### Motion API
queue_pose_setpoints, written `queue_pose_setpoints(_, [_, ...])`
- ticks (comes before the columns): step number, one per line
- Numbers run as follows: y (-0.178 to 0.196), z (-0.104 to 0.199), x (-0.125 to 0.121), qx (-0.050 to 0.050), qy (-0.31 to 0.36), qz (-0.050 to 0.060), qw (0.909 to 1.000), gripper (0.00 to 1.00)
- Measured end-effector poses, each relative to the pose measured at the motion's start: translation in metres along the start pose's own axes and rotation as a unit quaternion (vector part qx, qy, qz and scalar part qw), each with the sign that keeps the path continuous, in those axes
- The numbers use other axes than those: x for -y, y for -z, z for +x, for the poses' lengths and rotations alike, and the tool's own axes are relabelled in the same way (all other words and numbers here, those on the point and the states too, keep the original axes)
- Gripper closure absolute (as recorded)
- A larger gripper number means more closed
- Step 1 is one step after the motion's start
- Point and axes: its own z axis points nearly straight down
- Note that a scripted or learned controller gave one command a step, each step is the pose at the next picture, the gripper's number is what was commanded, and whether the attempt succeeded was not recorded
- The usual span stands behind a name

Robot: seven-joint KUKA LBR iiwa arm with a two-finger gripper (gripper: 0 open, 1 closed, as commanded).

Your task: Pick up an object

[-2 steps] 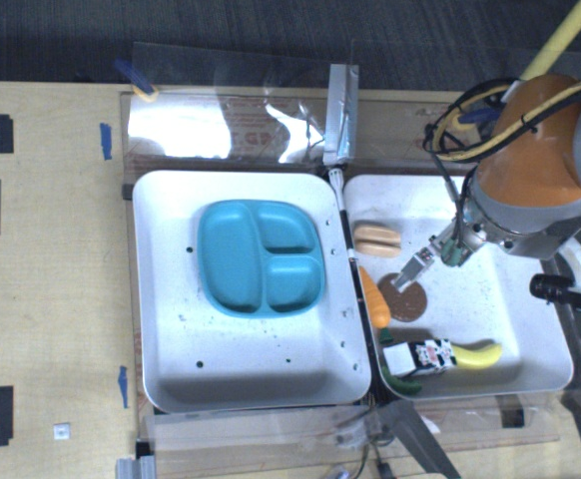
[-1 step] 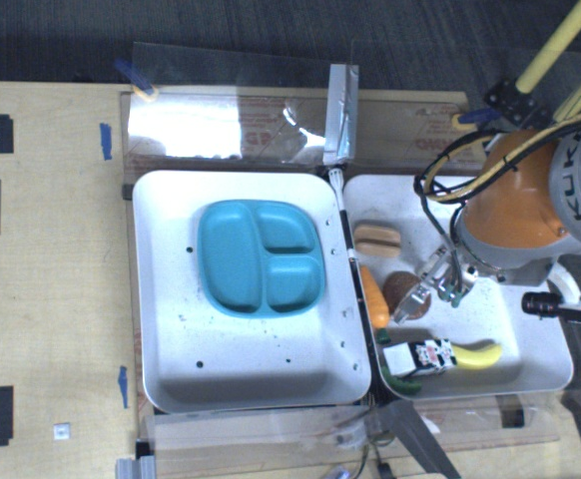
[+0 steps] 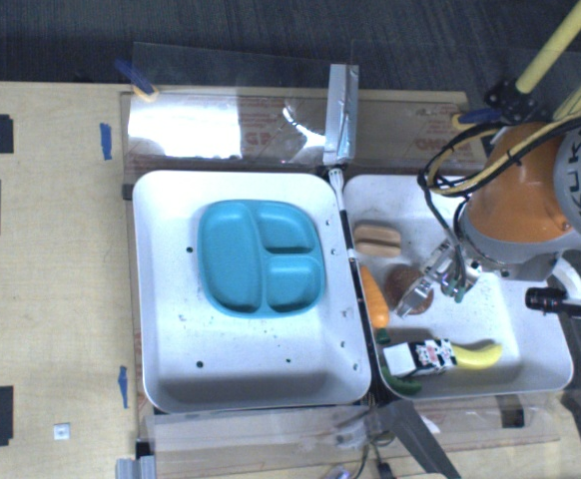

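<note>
Pale wooden bench (image 3: 41, 297) spreads under everything, with black corner marks and bits of blue tape on its left part, and dark floor beyond its far edge. On it sit two shallow white bins side by side. Left bin (image 3: 171, 357) holds a blue divided plate (image 3: 262, 255), lying flat near the middle, slightly toward the far side. Right bin (image 3: 540, 357) is where I am working. My arm (image 3: 530, 183), grey with its orange band, comes in from the right and hangs over that bin, cables looping around it.

My claw (image 3: 433, 285) points down and to the left, just above the bin floor, its metal fingers (image 3: 417, 295) slightly parted with nothing between them. Right beside the fingertips lies a brown round object (image 3: 399, 281), touching or nearly touching them; I cannot tell which. Farther back in the bin lies a tan bun-like piece (image 3: 376, 236). An orange carrot (image 3: 373, 297) runs along the bin's left wall. Near the front edge a yellow banana (image 3: 478, 355) lies beside a small black-and-white item (image 3: 425, 355), with something green (image 3: 402, 379) at the corner.
</note>
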Motion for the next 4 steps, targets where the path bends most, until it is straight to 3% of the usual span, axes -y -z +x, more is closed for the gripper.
queue_pose_setpoints(1, [-0.011,-0.003,-0.006,0.000,-0.153,0.004,0.9883,1.00])
queue_pose_setpoints(2, [-0.012,-0.015,0.000,-0.001,-0.372,0.003,0.9282,1.00])
queue_pose_setpoints(3, [0.090,-0.009,-0.093,-0.002,-0.405,0.001,0.9142,1.00])
queue_pose_setpoints(4, [0.084,-0.018,-0.124,-0.002,-0.345,0.006,0.9387,1.00])
